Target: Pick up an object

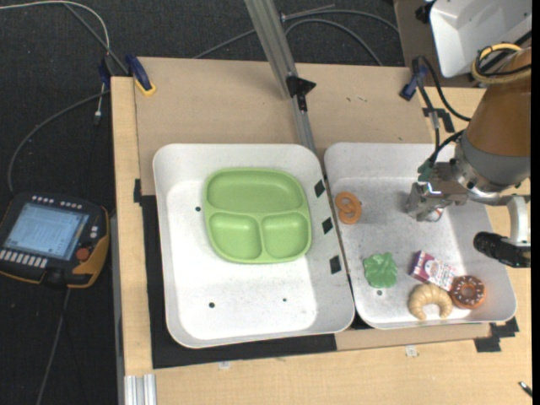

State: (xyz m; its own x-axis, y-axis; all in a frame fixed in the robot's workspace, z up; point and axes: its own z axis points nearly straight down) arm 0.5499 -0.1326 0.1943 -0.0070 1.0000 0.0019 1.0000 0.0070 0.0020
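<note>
We count two white bins: one (181, 310) well left of the claw (426, 209), one (371, 171) under it. One green divided plate (257, 215) far left. Five small items: orange ring (348, 207) left, green piece (380, 269), purple packet (429, 267), croissant (430, 300), doughnut (467, 291) below.

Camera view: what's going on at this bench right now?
A grey and orange arm reaches in from the right, its gripper low over the right bin. That bin has an orange ring, green toy, small packet, croissant and donut. Left bin holds a green divided plate. Nothing visibly held.
</note>
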